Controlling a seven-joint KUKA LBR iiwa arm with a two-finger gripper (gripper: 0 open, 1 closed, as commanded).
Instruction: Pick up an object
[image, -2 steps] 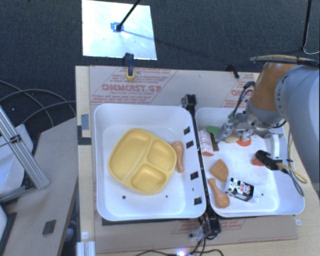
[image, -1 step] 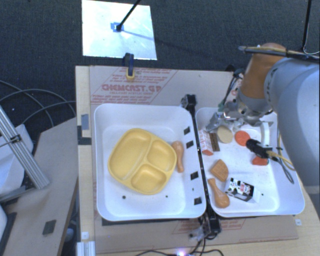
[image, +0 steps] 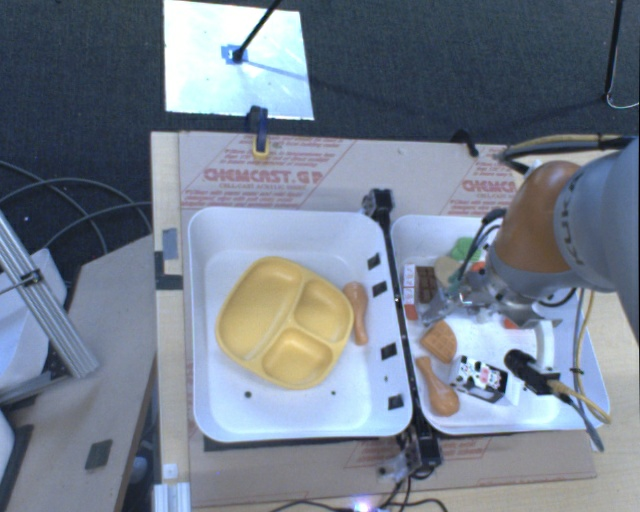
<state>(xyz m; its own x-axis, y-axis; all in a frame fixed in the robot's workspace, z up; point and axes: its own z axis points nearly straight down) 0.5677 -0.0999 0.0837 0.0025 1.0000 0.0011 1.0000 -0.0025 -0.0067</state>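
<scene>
My gripper (image: 440, 308) is low in the right bin (image: 570, 415), at its left side, with the grey arm and its orange band (image: 535, 225) reaching in from the right. Just below the gripper lies an orange wedge-shaped piece (image: 440, 343). Right above it sits a brown block with a white label (image: 423, 283). A green object (image: 463, 247) lies farther back, partly hidden by the wrist. Toward the front are a tan spoon-shaped item (image: 438, 387) and a black-and-white patterned piece (image: 481, 379).
The left bin (image: 215, 400) holds a yellow divided plate (image: 283, 322) with a tan spoon-like piece (image: 357, 311) beside its right rim. A black divider (image: 393, 320) runs between the bins. Cables (image: 585, 395) trail over the right bin's front corner.
</scene>
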